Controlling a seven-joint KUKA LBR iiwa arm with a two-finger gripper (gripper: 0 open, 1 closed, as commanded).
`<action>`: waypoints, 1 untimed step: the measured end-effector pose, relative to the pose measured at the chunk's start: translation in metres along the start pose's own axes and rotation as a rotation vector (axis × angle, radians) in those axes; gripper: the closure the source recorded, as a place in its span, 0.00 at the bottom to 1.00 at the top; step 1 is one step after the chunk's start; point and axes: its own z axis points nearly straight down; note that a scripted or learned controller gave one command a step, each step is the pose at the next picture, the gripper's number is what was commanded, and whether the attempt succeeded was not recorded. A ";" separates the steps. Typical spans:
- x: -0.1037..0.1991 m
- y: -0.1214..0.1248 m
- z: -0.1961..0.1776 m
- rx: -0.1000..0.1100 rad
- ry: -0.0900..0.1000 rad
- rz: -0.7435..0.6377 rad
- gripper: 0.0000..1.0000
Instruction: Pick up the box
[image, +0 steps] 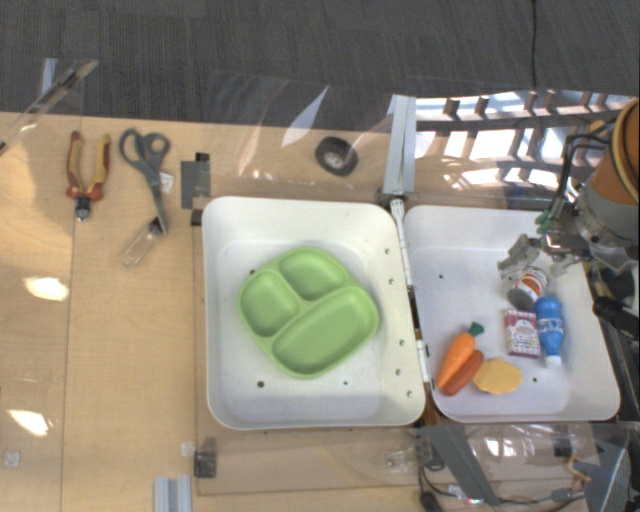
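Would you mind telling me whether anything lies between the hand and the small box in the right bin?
Yes: a grey can lies just under the hand, right above the box, and a blue bottle lies against the box's right side.

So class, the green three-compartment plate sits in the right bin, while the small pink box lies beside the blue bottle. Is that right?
Not quite: the camera view shows the green three-compartment plate in the left white bin. The small pink box does lie beside the blue bottle, in the right bin.

Green plate (310, 312), orange carrot (459, 362), pink box (521, 334)
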 end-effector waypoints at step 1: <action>-0.017 -0.021 0.079 -0.001 0.004 -0.097 0.00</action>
